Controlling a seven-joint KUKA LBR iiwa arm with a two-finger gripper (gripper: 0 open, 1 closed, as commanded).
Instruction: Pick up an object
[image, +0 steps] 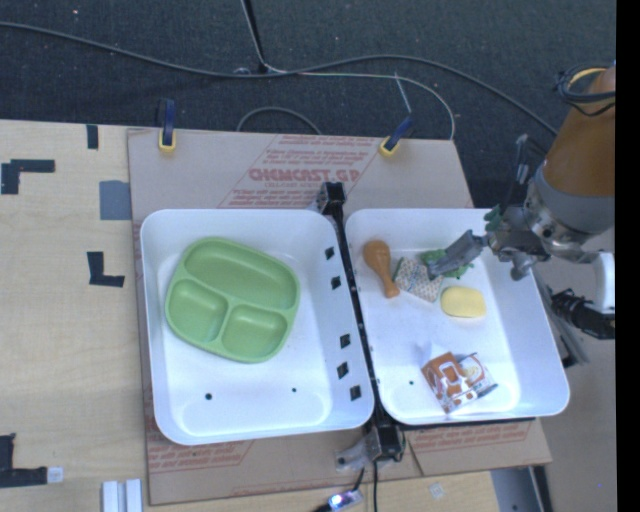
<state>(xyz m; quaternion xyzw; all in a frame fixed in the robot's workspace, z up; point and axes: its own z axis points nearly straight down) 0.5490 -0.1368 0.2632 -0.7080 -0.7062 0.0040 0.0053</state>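
Reaching in from the right, the arm (580, 170) puts the jaws (448, 258) low over the right bin (520, 340), near its far edge. Can't tell if the jaws are released or clenched — the tip is dark and overlaps clutter. Directly under and touching the tip in view: a small green-and-white packet (418, 278); whether it's actually grasped, can't tell. Just left of the jaws lies a tan wooden pestle-shaped piece (380, 266), knob end away from the camera. Just below the jaws, a yellow oval object (464, 302), flat on the bin floor. Further toward the camera from the jaws, an orange-and-white wrapped pack (458, 380), well apart from the tip. Far left of the jaws, across the divider, the left bin (180, 400) holds a green sectioned plate (232, 298). Both bins sit on a cardboard sheet (290, 170) on the bench (60, 330).
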